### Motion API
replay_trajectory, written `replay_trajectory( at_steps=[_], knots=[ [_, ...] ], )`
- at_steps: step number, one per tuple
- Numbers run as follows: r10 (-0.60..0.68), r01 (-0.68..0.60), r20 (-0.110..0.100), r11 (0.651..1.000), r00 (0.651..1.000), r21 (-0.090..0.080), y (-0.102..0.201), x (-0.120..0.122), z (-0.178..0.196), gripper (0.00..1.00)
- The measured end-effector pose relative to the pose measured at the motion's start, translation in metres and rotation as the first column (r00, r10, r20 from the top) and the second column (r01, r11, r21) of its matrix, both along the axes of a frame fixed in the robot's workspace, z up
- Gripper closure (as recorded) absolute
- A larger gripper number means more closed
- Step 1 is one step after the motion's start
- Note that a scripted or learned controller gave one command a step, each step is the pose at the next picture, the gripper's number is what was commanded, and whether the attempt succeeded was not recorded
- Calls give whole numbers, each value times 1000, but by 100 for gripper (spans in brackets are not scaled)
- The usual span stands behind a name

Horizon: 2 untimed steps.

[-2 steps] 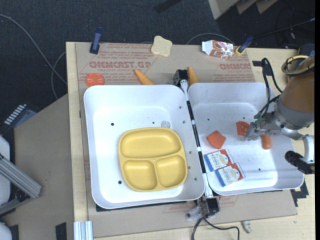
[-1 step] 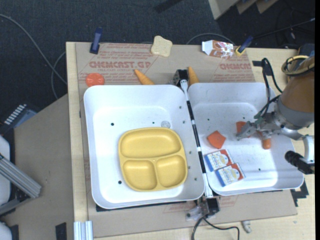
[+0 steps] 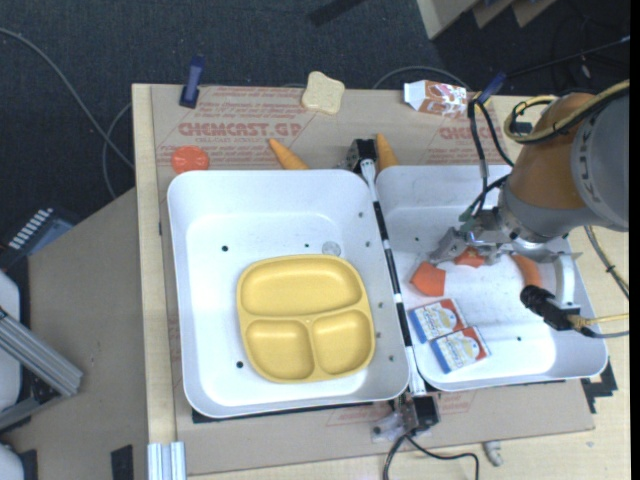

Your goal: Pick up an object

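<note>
Two cartons (image 3: pixel 449 334) crowd the right bin's (image 3: pixel 520 366) front edge.

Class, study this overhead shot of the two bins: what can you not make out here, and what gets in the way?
- Gripper, camera view: whether the fingers grip anything; the wrist covers them from above.
- Orange piece under the gripper: its full shape, partly covered by the gripper.
- Small cartons: printed labels too small to read.
- Right bin: its far side, hidden behind the arm.
</note>
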State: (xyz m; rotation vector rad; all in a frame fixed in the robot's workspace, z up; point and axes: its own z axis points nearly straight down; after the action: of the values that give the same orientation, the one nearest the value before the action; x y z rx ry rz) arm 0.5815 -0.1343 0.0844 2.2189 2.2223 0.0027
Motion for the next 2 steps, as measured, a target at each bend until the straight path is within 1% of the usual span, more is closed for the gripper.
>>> replay_trajectory(
  at_steps=[1, 2],
  knots=[
    [-1, 1, 0, 1000, 1000, -1, -3, 37, 0, 0],
    [-1, 1, 3, 1000, 1000, -2, -3, 37, 11, 100]
  ],
)
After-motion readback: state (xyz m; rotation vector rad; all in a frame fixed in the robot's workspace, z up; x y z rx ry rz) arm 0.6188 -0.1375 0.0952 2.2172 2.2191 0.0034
